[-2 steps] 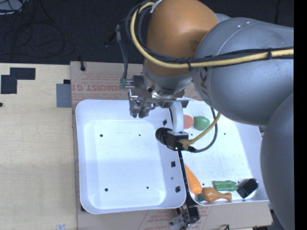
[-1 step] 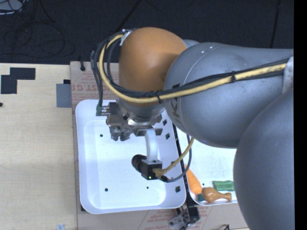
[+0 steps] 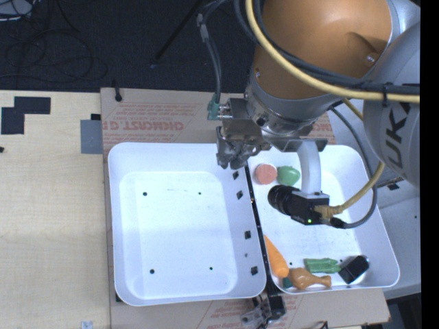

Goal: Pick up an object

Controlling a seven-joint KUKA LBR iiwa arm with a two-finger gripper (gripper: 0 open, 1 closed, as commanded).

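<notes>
Right bin (image 3: 384, 252) holds carrot (image 3: 275, 256), pink ball (image 3: 265, 173); end effector (image 3: 232, 157) state unclear.

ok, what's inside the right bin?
In the right bin: a pink piece touching a green one near the top; along the bottom an orange carrot, tan piece, green strip and black block. The arm covers the upper middle.

The grey arm (image 3: 329, 53) with its orange band reaches in from the right, wrist pointing down, its dark hand (image 3: 233, 153) hanging low over the surface.
</notes>
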